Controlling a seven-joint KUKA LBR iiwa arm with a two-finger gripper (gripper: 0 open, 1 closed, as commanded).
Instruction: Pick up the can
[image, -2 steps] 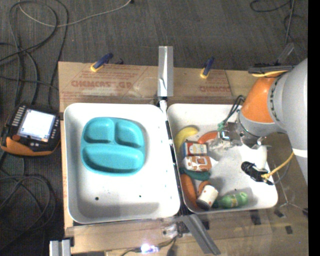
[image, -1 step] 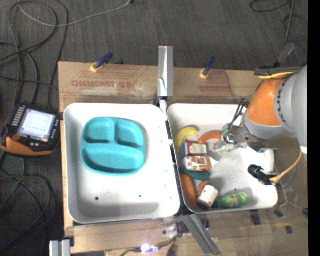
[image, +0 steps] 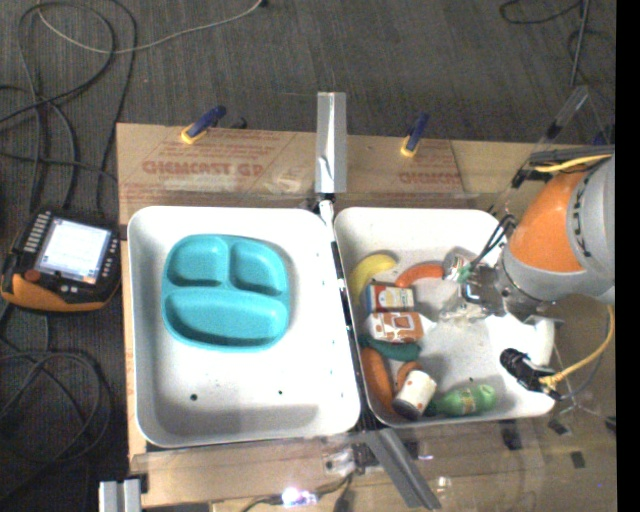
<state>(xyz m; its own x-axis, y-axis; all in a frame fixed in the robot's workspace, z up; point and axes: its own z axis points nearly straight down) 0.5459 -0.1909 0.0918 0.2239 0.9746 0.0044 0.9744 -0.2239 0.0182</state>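
Gripper (image: 465, 285): down inside the right bin, near its right wall and over a bare patch of floor; whether it is wide or narrow cannot be told from this slanted view, and nothing can be seen held in it
Arm (image: 560, 235): grey with an orange band, reaching in from the right edge above the gripper
Can (image: 415, 392): most likely the short cylinder with a pale end, lying tilted near the front wall of the right bin, well apart from the gripper
Beside the can: an orange carrot (image: 375, 370) touching it on the left, a green bottle-like item (image: 467, 399) just to its right
Middle of the right bin: two small cartons (image: 392, 310) one behind the other, the nearer one resting on a dark green item (image: 402, 351)
Back of the right bin: a yellow banana (image: 372, 270) next to a red-orange item (image: 422, 272)
Right bin (image: 420, 222): shallow, white
Left bin (image: 145, 400): white, touching the right bin along its side, with a teal divided plate (image: 228, 290) lying flat in it
Behind the bins: cardboard sheet (image: 230, 165) with two blue and yellow clamps (image: 203, 122)
Far left: handheld screen unit (image: 62, 258) on the dark floor among cables
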